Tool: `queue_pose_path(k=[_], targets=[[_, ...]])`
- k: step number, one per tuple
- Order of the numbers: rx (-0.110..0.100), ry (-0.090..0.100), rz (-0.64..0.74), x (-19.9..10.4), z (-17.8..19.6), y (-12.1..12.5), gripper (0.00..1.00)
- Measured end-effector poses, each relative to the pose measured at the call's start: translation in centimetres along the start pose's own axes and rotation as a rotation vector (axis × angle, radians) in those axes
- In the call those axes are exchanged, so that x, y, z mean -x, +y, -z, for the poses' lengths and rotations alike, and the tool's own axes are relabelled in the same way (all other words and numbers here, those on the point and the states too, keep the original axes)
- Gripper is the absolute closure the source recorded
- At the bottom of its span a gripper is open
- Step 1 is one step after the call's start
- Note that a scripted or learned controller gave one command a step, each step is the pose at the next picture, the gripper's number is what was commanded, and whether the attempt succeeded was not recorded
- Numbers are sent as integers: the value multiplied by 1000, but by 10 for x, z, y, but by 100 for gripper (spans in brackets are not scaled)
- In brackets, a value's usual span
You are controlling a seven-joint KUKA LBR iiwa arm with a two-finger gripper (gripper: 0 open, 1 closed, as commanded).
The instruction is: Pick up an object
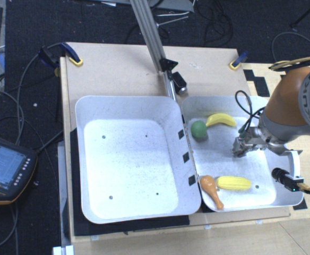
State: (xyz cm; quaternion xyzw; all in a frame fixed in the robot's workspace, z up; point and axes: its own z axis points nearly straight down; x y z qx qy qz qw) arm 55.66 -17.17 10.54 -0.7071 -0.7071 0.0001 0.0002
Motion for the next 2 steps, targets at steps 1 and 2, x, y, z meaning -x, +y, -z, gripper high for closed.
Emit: queue_pose_path(k=[1,2], targets=[[5,-1,1,-2,62,5,100],[5,-1,1,-2,115,6,100]])
